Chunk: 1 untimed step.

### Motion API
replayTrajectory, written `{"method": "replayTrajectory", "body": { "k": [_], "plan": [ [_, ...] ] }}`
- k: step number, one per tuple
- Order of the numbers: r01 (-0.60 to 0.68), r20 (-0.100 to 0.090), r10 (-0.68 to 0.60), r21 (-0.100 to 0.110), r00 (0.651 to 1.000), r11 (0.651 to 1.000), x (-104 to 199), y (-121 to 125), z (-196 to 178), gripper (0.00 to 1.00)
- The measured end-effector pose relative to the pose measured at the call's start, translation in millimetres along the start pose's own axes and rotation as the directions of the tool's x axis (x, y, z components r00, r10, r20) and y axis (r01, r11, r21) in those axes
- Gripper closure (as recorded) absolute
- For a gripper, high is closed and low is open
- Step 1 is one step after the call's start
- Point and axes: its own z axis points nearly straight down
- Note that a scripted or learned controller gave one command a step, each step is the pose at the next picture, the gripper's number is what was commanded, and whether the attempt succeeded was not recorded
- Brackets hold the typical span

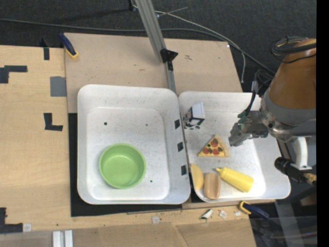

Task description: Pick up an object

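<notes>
Two white bins on the bench. Left bin (92, 99): a green bowl (122, 165) near its front edge. Right bin (272, 189): a pizza slice (213, 147) at centre; banana (197, 176), hot dog (212, 184) and yellow bottle (237, 178) along the front edge; a small grey object (194, 115) near the back left corner. The gripper (237, 136) hangs just right of the pizza slice — whether clenched or released, cannot tell.
</notes>
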Motion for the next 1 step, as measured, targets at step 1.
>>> {"method": "replayTrajectory", "body": {
  "k": [1],
  "plan": [
    [0.000, 0.000, 0.000, 0.001, 1.000, 1.000, -0.1, -0.3, 0.3, 0.00]
  ]
}}
